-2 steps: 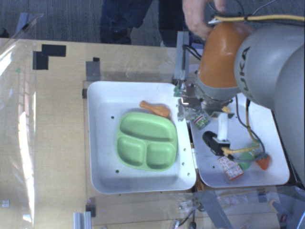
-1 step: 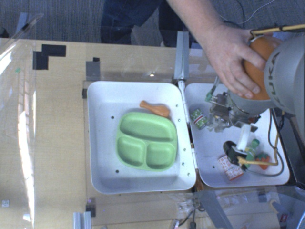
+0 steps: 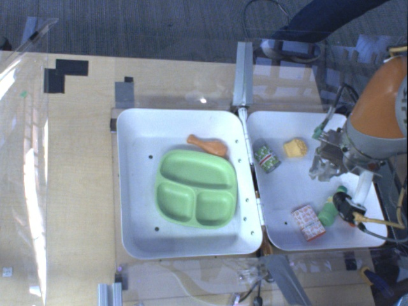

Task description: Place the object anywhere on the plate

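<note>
1. Green three-compartment plastic plate [image 3: 195,188] lying in the left white bin [image 3: 137,190], all compartments bare; nothing placed yet, so the whole pick-and-place judged still ahead.
2. Orange drumstick-shaped toy [image 3: 208,145] just beyond the plate's far rim, touching or nearly touching it (not on it).
3. Candidates for the object spread over the right white bin [image 3: 280,234]: small yellow block [image 3: 294,148], green patterned can-like piece [image 3: 267,158], red-and-white patterned box [image 3: 308,222], green bottle-like item [image 3: 329,212]. Which one is meant: cannot tell.
4. Gripper [image 3: 325,164] hanging over the right bin, between the yellow block and the patterned box, nothing seen in its grasp. Open or closed: cannot tell from this slanted view.
5. Grey arm with orange band [image 3: 377,110] reaching in from the right, wrist pointed downward over the bin floor.
</note>
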Motion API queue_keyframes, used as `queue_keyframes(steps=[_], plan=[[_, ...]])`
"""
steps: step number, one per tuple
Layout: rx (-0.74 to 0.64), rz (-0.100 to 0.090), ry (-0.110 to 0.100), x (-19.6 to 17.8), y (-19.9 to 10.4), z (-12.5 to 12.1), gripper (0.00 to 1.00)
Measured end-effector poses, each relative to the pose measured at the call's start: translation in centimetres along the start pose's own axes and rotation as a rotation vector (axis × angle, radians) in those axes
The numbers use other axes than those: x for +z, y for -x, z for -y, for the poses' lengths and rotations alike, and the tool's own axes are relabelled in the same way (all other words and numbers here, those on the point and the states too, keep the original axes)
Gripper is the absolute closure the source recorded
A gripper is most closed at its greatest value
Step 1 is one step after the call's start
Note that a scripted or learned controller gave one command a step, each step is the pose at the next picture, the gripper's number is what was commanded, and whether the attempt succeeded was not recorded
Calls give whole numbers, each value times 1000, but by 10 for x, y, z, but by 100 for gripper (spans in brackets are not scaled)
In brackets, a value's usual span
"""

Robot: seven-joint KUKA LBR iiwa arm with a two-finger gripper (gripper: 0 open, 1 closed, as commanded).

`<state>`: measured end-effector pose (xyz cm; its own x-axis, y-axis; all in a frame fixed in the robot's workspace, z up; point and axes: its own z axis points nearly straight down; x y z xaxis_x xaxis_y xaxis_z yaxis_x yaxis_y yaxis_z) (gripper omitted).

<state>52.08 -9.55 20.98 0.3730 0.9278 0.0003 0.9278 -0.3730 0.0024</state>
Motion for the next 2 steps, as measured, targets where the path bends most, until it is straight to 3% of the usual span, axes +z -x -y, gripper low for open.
queue_keyframes(steps=[1, 2], plan=[[102, -2, 0, -36, -188, 69, 100], [342, 0, -4, 36, -261, 142, 100]])
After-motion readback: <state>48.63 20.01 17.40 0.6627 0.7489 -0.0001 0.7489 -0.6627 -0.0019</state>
